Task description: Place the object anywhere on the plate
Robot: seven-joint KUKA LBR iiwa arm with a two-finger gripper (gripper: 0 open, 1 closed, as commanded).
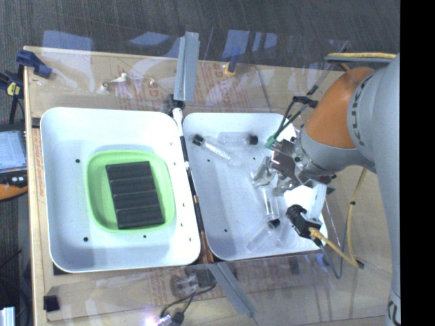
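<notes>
Two white bins sit side by side: the left bin (pixel 61 182) carries the green plate (pixel 95 182) bearing a black ribbed block (pixel 134 195). Over the right bin (pixel 224 236), the jaws (pixel 266 176) are down among clear tubes (pixel 212 147); whether they're wide or closed, can't tell.

Both bins look like smooth white plastic with a soft sheen; the left bin (pixel 61 182) holds a pale green plate (pixel 95 182) of glossy plastic. On that plate lies a dark ribbed block (pixel 134 194), matt and rubbery in look. In the right bin (pixel 217 216) lie clear tubes (pixel 212 148) of see-through plastic with black caps. The bench (pixel 88 80) beneath the bins seems bare wood under a shiny clear sheet. The arm (pixel 367 114) above the right bin shows matt grey casing and a glossy orange band. The gripper (pixel 268 175) looks like bare metal.
</notes>
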